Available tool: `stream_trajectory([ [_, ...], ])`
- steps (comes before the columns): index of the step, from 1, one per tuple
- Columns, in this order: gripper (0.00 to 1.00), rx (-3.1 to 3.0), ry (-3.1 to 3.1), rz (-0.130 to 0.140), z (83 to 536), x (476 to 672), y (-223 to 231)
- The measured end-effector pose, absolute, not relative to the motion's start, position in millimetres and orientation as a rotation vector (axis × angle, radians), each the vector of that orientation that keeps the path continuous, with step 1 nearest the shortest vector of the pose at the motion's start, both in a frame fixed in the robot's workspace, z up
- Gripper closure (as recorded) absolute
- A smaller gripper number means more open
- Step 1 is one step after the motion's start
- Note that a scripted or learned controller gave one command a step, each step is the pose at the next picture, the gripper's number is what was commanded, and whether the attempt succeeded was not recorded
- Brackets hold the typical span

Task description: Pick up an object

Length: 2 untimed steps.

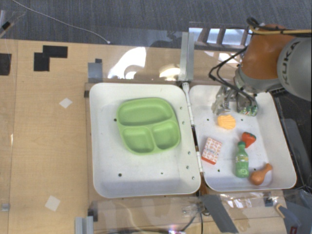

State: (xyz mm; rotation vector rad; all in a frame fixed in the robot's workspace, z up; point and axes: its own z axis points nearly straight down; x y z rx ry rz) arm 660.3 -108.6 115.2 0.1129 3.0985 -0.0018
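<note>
Hovering just above a yellow-orange toy (226,122), the claw (227,109) appears spread; "KUKA" (296,62) partly legible on the arm.

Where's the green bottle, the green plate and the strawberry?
green bottle (242,160), camera view, middle of its body
green plate (147,112), camera view, its largest compartment
strawberry (249,140), camera view, its red flesh

gripper (225,108) above yellow toy (226,122) — right bin (278,130); green tray (147,125) left
</note>
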Motion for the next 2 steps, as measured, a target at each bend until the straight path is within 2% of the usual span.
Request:
stream_trajectory([
  [1,1.00,0.206,3.116,0.006,193,630.7,-37],
  [2,1.00,0.417,3.108,0.006,186,604.8,30],
])
